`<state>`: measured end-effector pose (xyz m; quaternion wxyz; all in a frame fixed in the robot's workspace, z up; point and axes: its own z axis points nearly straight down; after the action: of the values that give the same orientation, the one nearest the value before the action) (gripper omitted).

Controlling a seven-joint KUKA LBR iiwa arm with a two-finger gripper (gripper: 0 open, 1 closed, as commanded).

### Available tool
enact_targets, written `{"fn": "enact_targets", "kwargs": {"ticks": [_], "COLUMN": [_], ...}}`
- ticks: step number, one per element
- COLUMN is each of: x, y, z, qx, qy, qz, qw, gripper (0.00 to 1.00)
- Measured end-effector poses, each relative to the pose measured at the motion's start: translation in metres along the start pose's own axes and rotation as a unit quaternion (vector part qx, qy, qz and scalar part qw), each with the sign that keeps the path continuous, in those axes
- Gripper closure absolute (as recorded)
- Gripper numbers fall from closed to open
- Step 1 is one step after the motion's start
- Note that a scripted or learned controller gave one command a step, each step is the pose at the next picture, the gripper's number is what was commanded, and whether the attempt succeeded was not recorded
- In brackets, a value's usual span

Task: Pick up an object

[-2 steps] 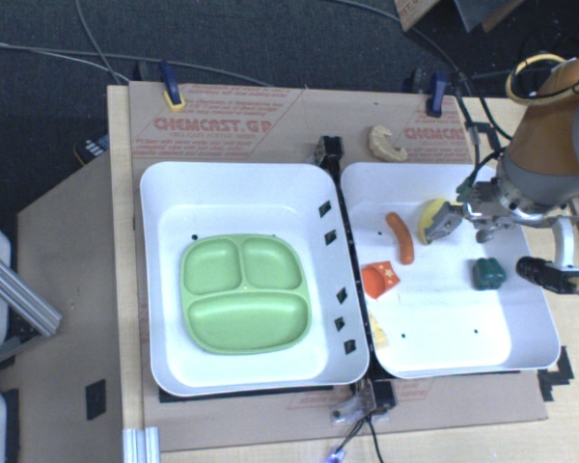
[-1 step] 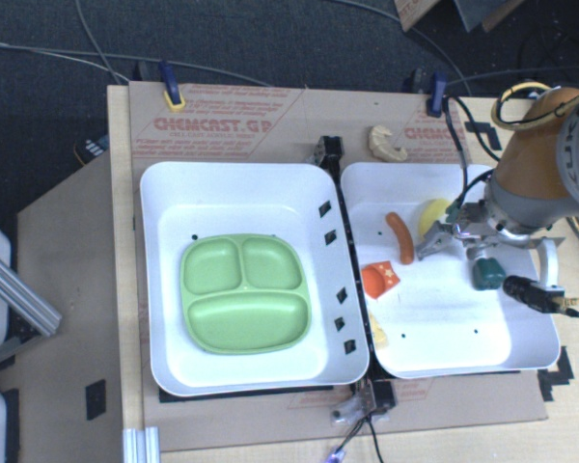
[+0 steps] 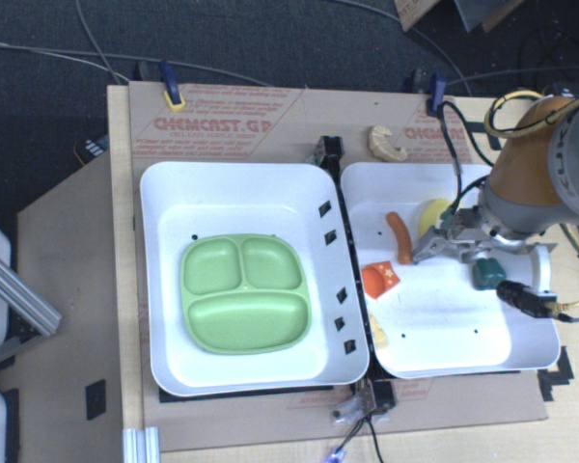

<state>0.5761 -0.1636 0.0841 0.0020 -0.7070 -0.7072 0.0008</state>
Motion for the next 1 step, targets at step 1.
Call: {"fn": "enact_targets", "kwargs": {"ticks": [1], "x": [0.0000], "y": [0.0010], "z": [-0.0122], "qx": [-0.002], "qy": [0.000], "qz": [0.000], "qw": [1.0000], "gripper": [1.00]}}
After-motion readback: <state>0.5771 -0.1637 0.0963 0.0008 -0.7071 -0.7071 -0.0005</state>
